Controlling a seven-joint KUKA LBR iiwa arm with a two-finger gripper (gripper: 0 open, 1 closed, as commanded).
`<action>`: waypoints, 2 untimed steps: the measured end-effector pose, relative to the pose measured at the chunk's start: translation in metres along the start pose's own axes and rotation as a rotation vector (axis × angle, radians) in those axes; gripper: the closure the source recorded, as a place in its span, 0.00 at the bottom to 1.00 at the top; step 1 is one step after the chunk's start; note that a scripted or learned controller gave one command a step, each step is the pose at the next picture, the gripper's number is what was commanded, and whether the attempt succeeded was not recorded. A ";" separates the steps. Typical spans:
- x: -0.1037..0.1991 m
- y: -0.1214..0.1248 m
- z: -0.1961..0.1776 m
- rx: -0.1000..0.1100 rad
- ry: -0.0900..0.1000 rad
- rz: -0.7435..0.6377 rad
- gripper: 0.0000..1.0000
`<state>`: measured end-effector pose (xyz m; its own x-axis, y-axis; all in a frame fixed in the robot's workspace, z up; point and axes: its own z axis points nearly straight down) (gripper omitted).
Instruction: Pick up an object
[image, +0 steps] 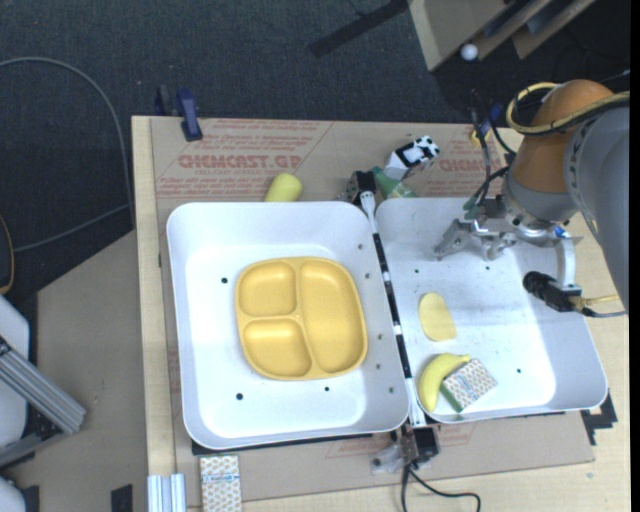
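Robotics lab: arm (590, 150), bins (190, 300) (cardboard-topped bench (150, 200)).

Overhead slant onto both bins (200, 400)

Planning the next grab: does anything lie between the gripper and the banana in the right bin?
Nothing visible blocks it. The gripper hovers at the right bin's far end; bare floor and a pale yellow flat piece precede the banana.

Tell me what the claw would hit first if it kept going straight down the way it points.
Probably the bare white floor of the right bin. The claw hangs over its upper part, with the pale yellow piece and banana well off that line, though depth is hard to judge.
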<state>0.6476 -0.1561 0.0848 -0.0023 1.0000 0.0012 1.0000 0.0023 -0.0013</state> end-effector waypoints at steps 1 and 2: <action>-0.063 -0.008 -0.001 -0.002 0.006 -0.002 0.00; -0.045 0.020 -0.001 -0.005 -0.003 0.000 0.00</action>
<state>0.6673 -0.2011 0.0852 -0.0023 1.0000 -0.0015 1.0000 0.0023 0.0034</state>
